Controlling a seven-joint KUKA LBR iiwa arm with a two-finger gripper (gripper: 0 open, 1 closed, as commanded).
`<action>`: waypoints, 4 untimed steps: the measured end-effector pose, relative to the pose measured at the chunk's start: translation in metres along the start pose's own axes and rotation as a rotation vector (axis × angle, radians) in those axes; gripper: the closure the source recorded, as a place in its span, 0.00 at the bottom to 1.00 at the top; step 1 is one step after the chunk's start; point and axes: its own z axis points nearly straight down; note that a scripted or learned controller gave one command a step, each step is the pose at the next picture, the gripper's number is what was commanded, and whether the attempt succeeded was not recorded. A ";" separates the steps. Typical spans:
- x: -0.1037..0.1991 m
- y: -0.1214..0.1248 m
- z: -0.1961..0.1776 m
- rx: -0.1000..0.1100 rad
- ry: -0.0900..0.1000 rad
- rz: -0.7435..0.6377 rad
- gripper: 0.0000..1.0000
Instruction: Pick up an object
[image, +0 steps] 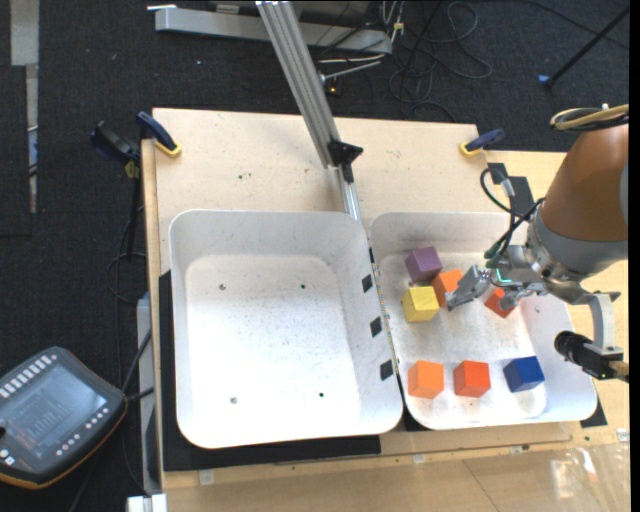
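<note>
The pick looks unfinished: every block rests on the floor of the right bin, with a purple block, a yellow block and a partly hidden orange block clustered toward its far left corner, and another orange block, a red-orange block and a blue block lined along its near edge. The gripper sits low over the middle of that bin, between the hidden orange block and a red block, apparently about to close on one. I cannot tell whether it is released or clenched, and nothing is visibly lifted.
</note>
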 end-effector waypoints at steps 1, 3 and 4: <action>-0.001 -0.004 0.064 0.006 0.001 0.002 0.00; -0.001 -0.004 0.104 -0.001 0.000 0.001 1.00; -0.007 0.007 0.049 -0.007 -0.002 -0.002 1.00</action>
